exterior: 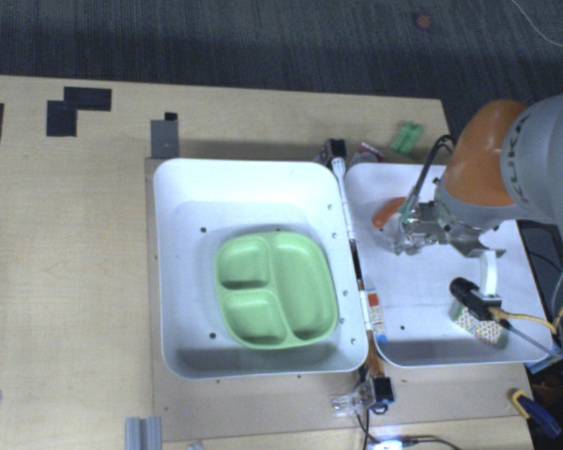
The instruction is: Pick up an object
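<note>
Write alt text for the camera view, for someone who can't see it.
A grey robot arm hangs its claw over the right bin, beside a small orange thing. The left bin holds a green divided plate.

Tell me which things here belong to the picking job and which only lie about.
Job: gripper; orange object beside it; right bin.
Lying about: green divided plate in left bin; green item behind the bins.
</note>
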Robot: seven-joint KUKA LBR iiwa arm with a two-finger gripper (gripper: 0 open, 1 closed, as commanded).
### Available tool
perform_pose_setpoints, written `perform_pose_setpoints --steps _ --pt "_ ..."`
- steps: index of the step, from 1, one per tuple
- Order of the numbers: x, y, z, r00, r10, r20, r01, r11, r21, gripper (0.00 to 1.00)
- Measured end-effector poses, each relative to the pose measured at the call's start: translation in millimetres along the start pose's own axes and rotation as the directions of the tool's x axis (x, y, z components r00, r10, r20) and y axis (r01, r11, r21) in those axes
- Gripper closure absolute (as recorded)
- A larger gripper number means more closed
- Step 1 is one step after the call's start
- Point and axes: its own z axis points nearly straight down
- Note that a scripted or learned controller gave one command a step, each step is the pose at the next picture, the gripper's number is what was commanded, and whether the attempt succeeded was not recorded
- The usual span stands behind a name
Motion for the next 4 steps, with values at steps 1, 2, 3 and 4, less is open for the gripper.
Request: perform_pose_setpoints --steps 1,2,3,4 --pt "-39 29 -116 1.000 0.002 0.000 -0.002 1.000 0.008 1.00" --pt "-39 28 -115 1.000 0.002 0.000 -0.002 1.000 0.010 0.00" --pt "-54 79 -1 1.000 -0.001 0.001 0.001 1.000 -0.002 0.00" --pt "-53 82 -13 1.000 -0.006 0.001 0.006 1.000 -0.008 1.00"
